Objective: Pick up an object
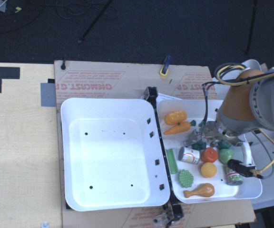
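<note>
In the right bin (256, 190), the gripper (200, 139) sits low among toy food, just right of the carrot (177, 128). Whether it grips anything, I cannot tell. The tomato (209, 154) lies just below it.

Gripper (199, 139): dull grey metal look, orange band above glossy. Bins: left bin (109, 152) and right bin (256, 190) smooth white plastic, slight sheen. Under both, brown cardboard (103, 82), matt, printed. Just past the gripper, carrot (177, 128) and orange piece (175, 117) smooth glossy plastic. Near side: green ball (186, 178) bumpy, drumstick (200, 191) smooth tan plastic, can (190, 155) with paper-like label. Far left, bench (18, 151) pale matt wood.
</note>
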Available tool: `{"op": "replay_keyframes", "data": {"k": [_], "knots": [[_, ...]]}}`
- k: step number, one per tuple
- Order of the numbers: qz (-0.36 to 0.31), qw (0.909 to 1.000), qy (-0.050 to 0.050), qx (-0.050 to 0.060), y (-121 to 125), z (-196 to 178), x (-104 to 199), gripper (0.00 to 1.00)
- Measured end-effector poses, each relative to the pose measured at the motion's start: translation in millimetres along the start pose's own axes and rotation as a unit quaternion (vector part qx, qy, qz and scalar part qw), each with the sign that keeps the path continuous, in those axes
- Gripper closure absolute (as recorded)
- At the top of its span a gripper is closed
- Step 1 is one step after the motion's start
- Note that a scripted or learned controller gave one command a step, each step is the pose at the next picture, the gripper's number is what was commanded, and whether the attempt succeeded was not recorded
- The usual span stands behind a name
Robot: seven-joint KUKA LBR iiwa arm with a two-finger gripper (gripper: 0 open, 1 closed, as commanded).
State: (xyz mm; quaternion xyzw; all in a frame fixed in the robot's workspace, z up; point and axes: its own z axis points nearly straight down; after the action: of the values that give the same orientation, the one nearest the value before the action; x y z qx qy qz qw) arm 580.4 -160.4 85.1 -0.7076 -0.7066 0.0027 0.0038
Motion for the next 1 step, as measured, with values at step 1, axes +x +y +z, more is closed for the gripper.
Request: {"op": "replay_keyframes", "data": {"k": [1], "knots": [[0.001, 1.0000, 0.000, -0.003, 2.6, -12.7, -0.6, 1.00]]}}
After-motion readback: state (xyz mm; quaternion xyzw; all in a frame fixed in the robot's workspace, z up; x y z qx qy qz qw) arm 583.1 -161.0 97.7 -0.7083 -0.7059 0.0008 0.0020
